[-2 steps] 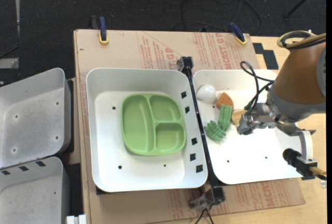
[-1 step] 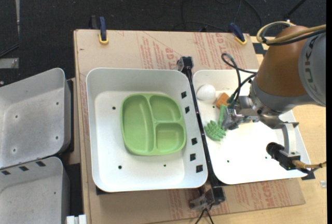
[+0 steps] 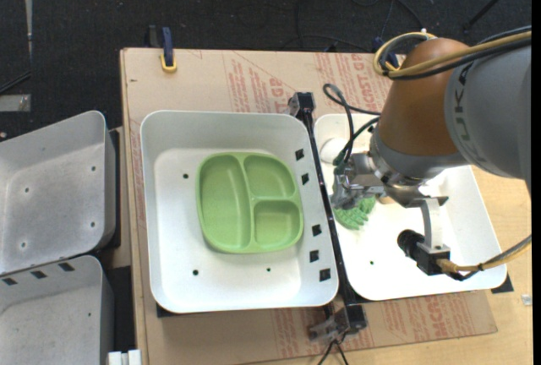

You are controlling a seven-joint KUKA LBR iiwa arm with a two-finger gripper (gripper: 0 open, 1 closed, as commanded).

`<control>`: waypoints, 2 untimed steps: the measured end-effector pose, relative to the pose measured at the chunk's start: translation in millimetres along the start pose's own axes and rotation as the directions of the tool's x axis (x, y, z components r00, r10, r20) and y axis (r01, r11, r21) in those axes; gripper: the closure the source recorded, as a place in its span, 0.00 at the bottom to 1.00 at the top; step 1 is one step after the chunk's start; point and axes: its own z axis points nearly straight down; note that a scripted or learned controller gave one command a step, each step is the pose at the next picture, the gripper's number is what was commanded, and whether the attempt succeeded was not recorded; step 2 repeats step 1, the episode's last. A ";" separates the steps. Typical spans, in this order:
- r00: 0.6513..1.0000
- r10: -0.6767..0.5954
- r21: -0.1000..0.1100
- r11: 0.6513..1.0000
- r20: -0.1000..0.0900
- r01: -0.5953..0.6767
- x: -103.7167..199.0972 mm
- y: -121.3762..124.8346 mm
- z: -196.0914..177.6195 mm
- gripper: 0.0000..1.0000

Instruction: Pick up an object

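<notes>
My gripper (image 3: 353,196) reaches down into the right bin (image 3: 456,270) near its left wall, under the orange band of the arm. Right below it lies a small green knobbly object (image 3: 356,215), touching or almost touching the fingertips. The arm hides how the fingers stand. A white rounded object (image 3: 331,150) peeks out at the bin's upper left, partly hidden behind the arm. In the left bin (image 3: 169,270) a light green divided plate (image 3: 250,202) lies flat in the middle.
The dividing wall between the two bins, with black tabs (image 3: 317,230), runs just left of the gripper. A black cable connector (image 3: 418,249) hangs over the right bin's floor. Spare white bin lids (image 3: 51,186) lie at the far left of the bench.
</notes>
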 end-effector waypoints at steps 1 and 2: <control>1.000 -0.001 -0.002 1.000 -0.001 0.001 52.3 17.5 -17.2 1.00; 1.000 -0.001 -0.002 1.000 -0.001 0.001 52.3 17.5 -17.2 1.00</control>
